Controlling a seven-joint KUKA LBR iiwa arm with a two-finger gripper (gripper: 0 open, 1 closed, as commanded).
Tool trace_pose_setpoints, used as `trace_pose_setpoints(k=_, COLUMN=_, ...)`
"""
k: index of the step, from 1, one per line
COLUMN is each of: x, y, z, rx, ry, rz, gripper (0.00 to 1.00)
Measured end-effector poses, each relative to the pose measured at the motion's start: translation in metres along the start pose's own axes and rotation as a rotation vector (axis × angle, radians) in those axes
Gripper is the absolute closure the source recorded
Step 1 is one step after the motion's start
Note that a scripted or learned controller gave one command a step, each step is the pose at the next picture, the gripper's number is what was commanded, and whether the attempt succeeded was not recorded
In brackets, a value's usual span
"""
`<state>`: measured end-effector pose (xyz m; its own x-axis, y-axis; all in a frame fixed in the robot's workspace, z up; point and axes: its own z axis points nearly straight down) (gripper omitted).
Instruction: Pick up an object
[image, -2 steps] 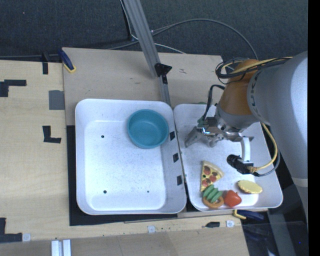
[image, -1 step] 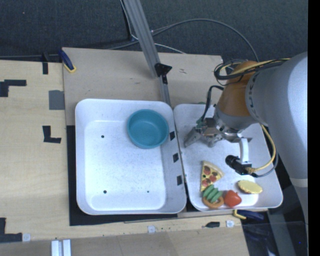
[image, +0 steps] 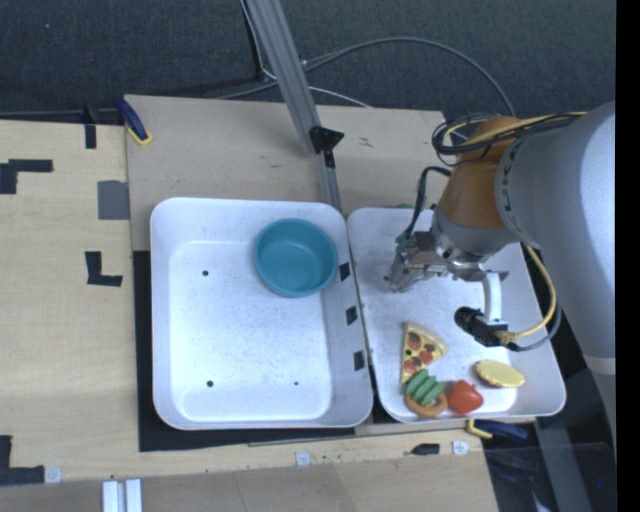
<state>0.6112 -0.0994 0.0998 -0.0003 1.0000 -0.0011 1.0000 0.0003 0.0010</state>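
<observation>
In the right bin (image: 378, 330) lie a toy pizza slice (image: 421, 350), a green toy vegetable on an orange base (image: 425, 392), a red toy tomato (image: 464, 398) and a yellow toy piece (image: 499, 374), all near the front. My gripper (image: 402, 275) hangs over the upper part of that bin, its fingers pointing down at bare bin floor, well behind the pizza slice. Nothing shows between the fingers. A blue bowl (image: 294, 257) sits in the left bin (image: 190, 340) at its back right.
A grey metal pole (image: 300, 100) slants down from the top to the divide between the bins. Black cables (image: 520, 330) loop off the wrist over the right bin. The bench around is tan with black tape marks (image: 98, 268).
</observation>
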Motion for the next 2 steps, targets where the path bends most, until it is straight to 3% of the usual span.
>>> trace_pose_setpoints(k=2, x=0.003, y=0.011, z=-0.101, rx=-0.001, ry=0.001, rz=0.000, gripper=1.00)
